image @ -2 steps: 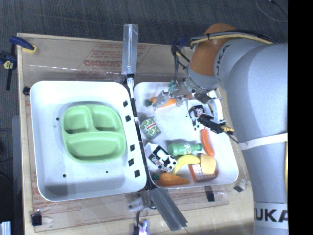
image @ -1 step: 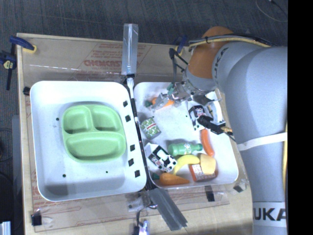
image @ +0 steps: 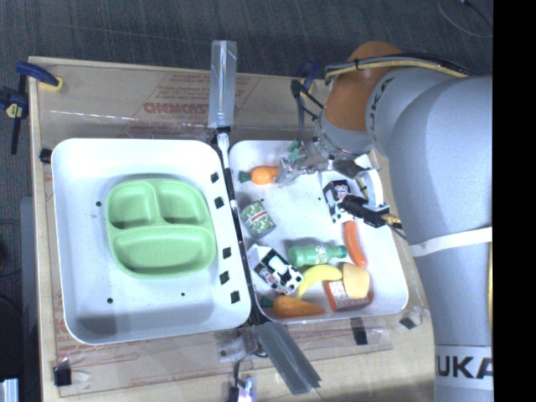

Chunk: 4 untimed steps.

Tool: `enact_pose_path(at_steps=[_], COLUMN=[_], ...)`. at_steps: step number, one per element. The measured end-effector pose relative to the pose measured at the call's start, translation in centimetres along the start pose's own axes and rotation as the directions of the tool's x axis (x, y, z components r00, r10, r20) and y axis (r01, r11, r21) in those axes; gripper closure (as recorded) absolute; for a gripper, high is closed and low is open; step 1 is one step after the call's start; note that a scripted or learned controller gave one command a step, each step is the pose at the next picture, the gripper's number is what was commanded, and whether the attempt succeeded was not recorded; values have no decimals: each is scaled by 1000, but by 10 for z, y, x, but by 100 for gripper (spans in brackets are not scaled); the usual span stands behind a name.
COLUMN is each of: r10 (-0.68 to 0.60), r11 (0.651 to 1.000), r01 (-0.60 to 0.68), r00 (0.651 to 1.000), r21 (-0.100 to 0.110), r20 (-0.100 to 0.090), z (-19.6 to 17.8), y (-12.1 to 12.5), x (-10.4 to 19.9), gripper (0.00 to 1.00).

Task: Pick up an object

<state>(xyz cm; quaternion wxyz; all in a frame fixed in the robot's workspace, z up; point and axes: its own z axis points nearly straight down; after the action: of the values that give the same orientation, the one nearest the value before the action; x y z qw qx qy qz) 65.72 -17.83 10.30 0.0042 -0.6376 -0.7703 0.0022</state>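
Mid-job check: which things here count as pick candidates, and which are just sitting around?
Pick candidates, right bin: green bottle, banana, two carrots, small orange, snack packet; pincer nearby.

Lying about: green divided plate, left bin.

The arm (image: 435, 182) hides the right bin's (image: 285, 203) far corner (its fingers blur together); the orange label (image: 337, 293) is unreadable.

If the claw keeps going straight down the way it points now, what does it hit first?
Probably bare floor of the right bin near its top edge. The claw sits just right of the small orange, so it may brush that; depth is unclear.
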Motion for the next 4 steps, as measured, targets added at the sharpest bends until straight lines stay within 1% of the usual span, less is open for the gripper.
enact_pose_path(at_steps=[1,2,3,4], r10=[0,-56,-59,-60], r11=[1000,998,998,998], r01=[0,56,59,60], r00=[1000,998,998,998], r21=[0,-6,-1,-1], r20=[0,3,3,3], z=[0,10,-1,-1], y=[0,3,3,3], x=[0,18,17,18], gripper=[0,0,100,0])
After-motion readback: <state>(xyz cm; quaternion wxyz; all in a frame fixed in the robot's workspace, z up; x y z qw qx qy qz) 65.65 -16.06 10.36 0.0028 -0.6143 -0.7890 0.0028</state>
